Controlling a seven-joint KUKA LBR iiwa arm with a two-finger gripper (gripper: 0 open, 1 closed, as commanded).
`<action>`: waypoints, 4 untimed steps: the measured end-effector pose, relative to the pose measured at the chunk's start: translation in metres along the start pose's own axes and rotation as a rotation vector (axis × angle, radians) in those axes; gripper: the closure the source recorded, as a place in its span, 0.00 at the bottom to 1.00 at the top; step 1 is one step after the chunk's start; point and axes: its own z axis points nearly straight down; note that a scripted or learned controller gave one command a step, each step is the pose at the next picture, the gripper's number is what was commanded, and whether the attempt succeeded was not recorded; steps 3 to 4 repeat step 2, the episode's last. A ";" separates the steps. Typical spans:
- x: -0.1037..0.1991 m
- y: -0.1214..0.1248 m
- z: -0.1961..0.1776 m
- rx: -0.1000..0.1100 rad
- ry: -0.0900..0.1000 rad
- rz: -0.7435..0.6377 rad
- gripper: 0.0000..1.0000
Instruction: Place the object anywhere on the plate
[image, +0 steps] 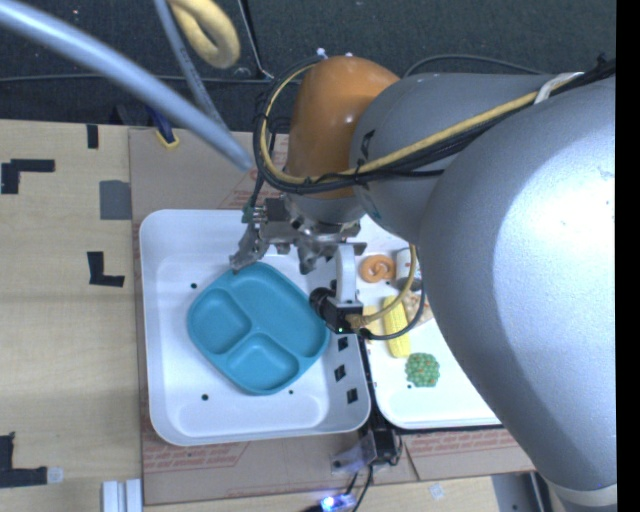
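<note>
Broccoli (422, 369) lies nearest us in the right bin (445, 412), with corn (397, 322) just beyond it, long axis running near to far, and a doughnut (377, 268) farther still. The plate (256, 328) sits in the left bin (170, 300). Our hand (275, 245) hangs over the plate's far edge, left of every item; we cannot tell its opening or any hold.

Bench (60, 330) bearing two white bins (170, 400)
</note>
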 end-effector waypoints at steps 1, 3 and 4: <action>-0.003 -0.004 -0.003 -0.001 -0.001 0.004 1.00; -0.003 -0.004 -0.003 -0.001 -0.002 0.004 0.00; -0.003 -0.004 -0.003 -0.001 -0.002 0.004 0.00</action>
